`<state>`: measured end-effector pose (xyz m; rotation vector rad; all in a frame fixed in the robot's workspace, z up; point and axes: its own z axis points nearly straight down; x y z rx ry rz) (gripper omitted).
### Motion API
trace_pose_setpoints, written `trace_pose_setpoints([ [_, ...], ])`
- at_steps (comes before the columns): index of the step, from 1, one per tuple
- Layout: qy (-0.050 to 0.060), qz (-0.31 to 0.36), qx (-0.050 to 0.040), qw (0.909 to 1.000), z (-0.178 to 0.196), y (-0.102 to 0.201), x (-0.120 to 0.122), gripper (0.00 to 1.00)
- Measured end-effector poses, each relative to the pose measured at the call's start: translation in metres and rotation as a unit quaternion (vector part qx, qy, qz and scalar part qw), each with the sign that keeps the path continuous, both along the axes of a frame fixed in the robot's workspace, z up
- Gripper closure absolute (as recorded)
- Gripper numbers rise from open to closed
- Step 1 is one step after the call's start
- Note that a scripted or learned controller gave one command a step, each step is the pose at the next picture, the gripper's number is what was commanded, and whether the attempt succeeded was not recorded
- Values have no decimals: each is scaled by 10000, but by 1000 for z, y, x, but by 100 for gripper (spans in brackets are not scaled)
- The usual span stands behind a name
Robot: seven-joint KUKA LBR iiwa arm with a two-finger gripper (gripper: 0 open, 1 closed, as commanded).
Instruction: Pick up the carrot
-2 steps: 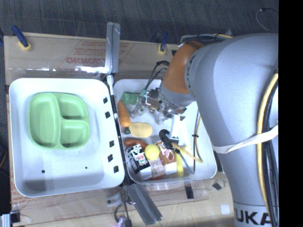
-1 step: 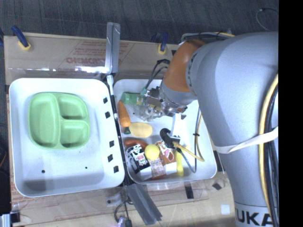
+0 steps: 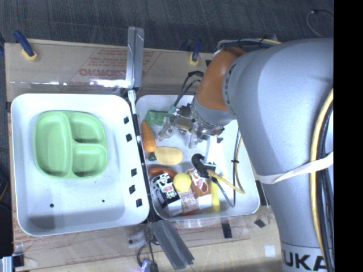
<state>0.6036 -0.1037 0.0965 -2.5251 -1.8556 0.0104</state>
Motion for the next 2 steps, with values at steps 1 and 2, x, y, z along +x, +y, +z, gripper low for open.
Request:
trace_pose_setpoints([
  [1, 23, 26, 8, 10000, 7, 1, 0, 100],
  [2, 24, 28, 7, 10000, 7, 1, 0, 0],
])
